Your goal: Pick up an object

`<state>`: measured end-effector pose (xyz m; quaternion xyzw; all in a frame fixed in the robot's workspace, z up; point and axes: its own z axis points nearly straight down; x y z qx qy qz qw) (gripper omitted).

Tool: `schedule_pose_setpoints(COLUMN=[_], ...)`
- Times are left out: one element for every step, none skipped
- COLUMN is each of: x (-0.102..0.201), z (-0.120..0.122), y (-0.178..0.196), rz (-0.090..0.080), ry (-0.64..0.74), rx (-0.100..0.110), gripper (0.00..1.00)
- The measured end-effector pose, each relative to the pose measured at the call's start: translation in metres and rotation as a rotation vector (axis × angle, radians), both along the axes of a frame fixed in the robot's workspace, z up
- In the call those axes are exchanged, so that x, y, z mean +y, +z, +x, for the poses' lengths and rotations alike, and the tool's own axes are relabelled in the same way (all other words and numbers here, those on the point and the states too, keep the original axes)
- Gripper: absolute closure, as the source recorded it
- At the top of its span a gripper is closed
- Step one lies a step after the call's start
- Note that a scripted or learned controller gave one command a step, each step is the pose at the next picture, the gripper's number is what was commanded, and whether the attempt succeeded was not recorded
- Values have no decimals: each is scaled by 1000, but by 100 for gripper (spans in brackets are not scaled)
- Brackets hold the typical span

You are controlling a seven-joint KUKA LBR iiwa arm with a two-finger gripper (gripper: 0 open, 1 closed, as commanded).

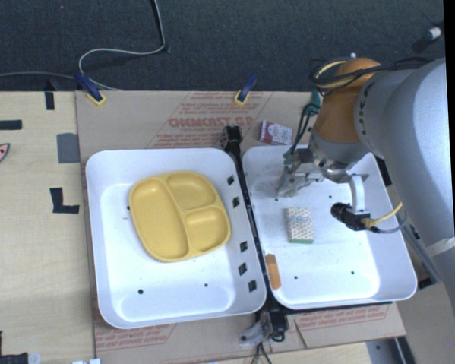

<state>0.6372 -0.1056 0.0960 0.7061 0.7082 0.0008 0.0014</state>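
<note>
The sponge (299,225) lies flat near the middle of the right bin (385,279), with white floor free on all its sides. It is a small rectangular block, pale with a greenish speckled top and a darker green strip along its lower end. Its long axis runs almost up and down in the view, with a slight tilt.

From the pincer (291,183) you find the sponge just below, toward the near edge of the bin and a little to the right. The two are near but apart; nothing sits between the fingers. The pincer is low over the far part of the same bin, and from this angle you cannot tell how wide it stands. In my judgement, the coming move must bring it toward the near edge and set the fingers across the short sides of the sponge.

An orange piece (272,272) lies at the left wall of this bin, well apart from the sponge. The left bin (112,298) holds a yellow tray (180,215) with three compartments. Both bins stand on the surface (33,248), over a cardboard sheet (201,118).
</note>
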Motion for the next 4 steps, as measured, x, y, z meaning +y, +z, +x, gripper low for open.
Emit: schedule_pose_setpoints(x=[0, 1, 1, 2], z=[0, 0, 0, 0], y=[0, 9, 9, 18], rz=[0, 1, 1, 3], ry=[0, 1, 1, 1], rx=[0, 1, 2, 3], gripper=[0, 100, 0, 100])
